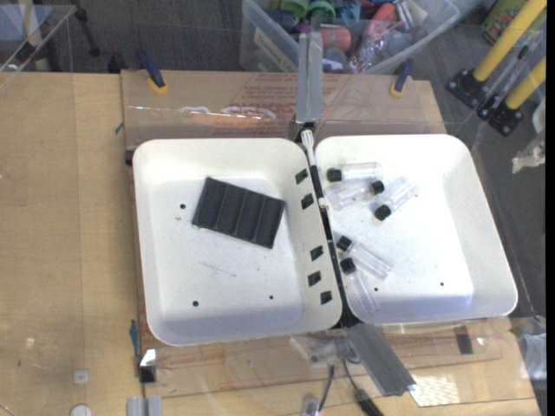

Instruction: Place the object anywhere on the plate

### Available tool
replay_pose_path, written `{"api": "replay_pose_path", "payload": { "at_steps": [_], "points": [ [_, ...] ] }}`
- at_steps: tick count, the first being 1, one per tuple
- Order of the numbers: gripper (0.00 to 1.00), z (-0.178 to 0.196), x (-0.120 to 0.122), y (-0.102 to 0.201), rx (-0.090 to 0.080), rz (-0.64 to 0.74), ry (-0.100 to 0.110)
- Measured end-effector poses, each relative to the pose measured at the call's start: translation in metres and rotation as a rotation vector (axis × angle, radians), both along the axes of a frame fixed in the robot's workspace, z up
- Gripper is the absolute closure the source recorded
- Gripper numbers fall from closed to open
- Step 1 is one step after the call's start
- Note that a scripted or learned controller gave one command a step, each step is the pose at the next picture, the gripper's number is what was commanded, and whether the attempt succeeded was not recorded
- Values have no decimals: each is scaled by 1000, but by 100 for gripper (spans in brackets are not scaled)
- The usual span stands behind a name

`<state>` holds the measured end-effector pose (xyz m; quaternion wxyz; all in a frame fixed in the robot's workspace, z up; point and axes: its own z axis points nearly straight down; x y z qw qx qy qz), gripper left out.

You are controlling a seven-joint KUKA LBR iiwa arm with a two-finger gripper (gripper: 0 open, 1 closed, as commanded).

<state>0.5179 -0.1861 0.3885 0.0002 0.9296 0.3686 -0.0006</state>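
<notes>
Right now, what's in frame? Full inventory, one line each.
Shallow white plastic bins: 2, white, side by side on the bench, meeting at a central seam.
Black ribbed rectangular plate: 1, black, flat in the left bin, tilted slightly, upper middle.
Clear plastic vials with black caps: about 5, transparent with black caps, scattered in the right bin's left half; exact count hard to tell.
Small black tabs: about 5, black, in a row down the left bin's right wall.
Clear storage tub of mixed coloured items: 1, beyond the bench, top centre.
Yellow tubes: 2, top right, off the bench.
Wooden bench top: 1, tan, under the bins.
</notes>
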Motion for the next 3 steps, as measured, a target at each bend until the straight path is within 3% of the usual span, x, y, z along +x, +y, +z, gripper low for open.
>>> {"api": "replay_pose_path", "payload": {
  "at_steps": [1,2,3],
  "points": [
    [100,10,1,1,-1,4,1],
    [100,46,-38,-33,0,51,-1],
    [0,46,-38,-32,0,53,0]
  ]
}}
